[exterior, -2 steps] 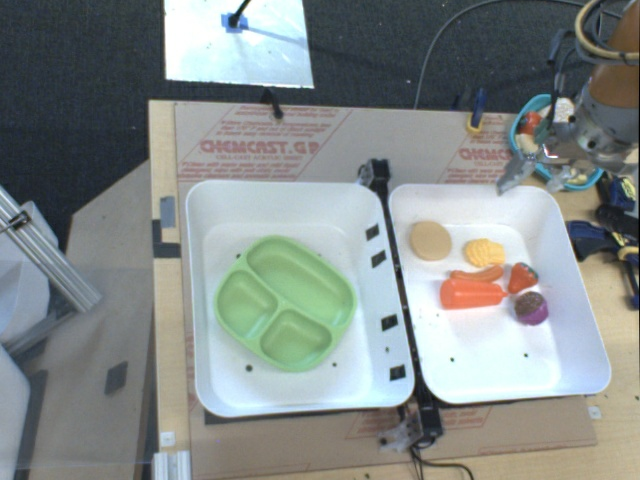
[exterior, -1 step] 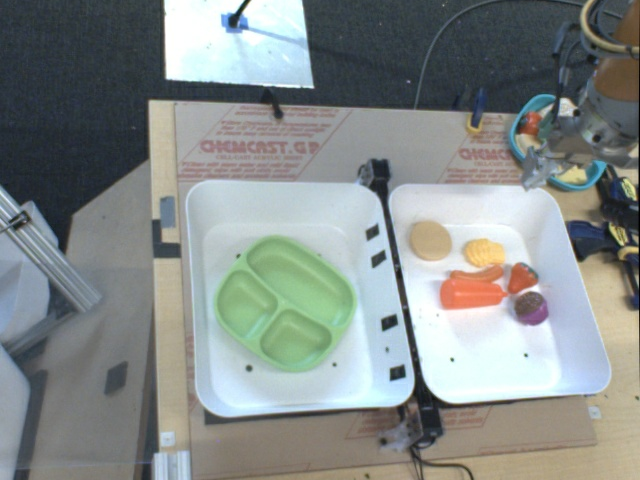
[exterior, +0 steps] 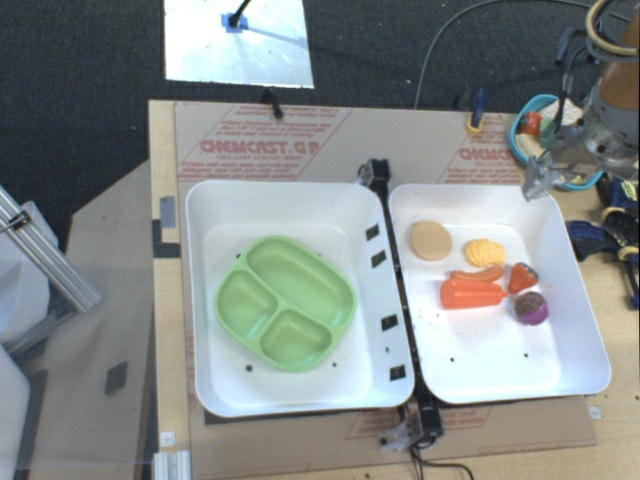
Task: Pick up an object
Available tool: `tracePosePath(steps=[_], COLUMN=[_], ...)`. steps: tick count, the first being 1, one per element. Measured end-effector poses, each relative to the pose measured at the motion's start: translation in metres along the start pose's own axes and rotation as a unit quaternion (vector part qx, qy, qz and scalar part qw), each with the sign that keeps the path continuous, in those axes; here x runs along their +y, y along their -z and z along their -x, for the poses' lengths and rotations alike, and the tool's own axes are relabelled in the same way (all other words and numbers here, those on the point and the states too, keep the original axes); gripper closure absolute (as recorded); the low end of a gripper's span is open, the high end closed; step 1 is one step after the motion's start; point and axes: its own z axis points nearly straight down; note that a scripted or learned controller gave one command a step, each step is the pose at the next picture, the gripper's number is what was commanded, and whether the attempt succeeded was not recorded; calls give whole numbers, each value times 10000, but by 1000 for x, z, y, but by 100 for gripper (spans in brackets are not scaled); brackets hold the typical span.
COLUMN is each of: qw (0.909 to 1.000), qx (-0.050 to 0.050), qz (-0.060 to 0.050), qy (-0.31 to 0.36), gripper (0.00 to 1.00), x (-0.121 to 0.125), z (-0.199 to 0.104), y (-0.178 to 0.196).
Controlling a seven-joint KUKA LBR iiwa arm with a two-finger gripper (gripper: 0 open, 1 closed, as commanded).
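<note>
Toy foods are lying in the right bin [exterior: 575,298]: tan cookie [exterior: 431,240], corn [exterior: 485,252], carrot [exterior: 472,291], strawberry [exterior: 522,277], purple plum [exterior: 531,308]. Gripper [exterior: 543,180] is hovering at upper right over that bin's far corner; whether it is grasping anything, I cannot tell. Green divided plate [exterior: 286,302] is sitting in the left bin [exterior: 215,218].

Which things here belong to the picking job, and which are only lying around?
For the job:
gripper
tan round piece
yellow corn
orange carrot
red strawberry
purple piece
right bin

Just lying about:
green divided plate
left bin
blue clamps
</note>
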Motion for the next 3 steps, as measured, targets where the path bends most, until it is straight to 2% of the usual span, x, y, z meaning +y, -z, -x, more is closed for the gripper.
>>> tracePosePath(steps=[1,2,3], qw=[10000,10000,10000], qx=[3,-28,-12], qz=[-11,89,-5], qy=[16,-28,-34], gripper=[100,100,100], x=[-14,-49,-42], z=[-58,-26,19], y=[-12,146,101])
